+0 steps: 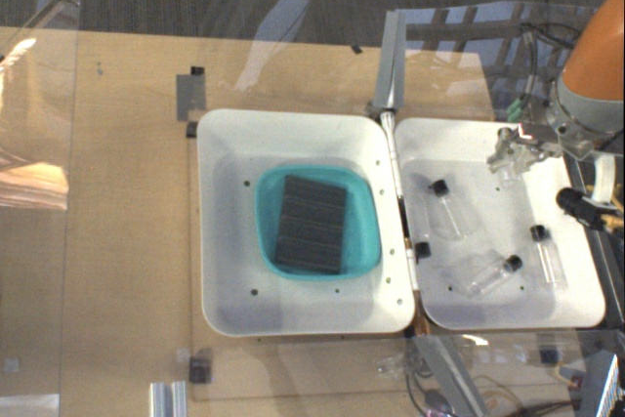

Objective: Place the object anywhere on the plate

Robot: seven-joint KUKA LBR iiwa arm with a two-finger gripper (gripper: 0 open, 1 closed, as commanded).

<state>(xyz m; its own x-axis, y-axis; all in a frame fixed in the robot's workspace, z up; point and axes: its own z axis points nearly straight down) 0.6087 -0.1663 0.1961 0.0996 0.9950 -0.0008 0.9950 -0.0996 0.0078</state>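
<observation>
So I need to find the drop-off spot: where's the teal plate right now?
The teal plate sits in the middle of the left bin, with a dark ridged block lying on it.

Left bin (pixel 220 210): teal plate (pixel 363 229) sits mid-floor, a dark ridged block (pixel 312 225) covering most of its centre. Bare teal shows at the plate's rim on all sides. White floor around the plate is open.

Right bin (pixel 488 303): three clear vials with black caps, (pixel 444 207), (pixel 491 273), (pixel 545 254), lie scattered well apart, with open floor between them.

Gripper (pixel 513 149) hangs over the right bin's far edge; vials lie nearer the camera from it, plate off to its left past the wall (pixel 395 210) between bins.
</observation>
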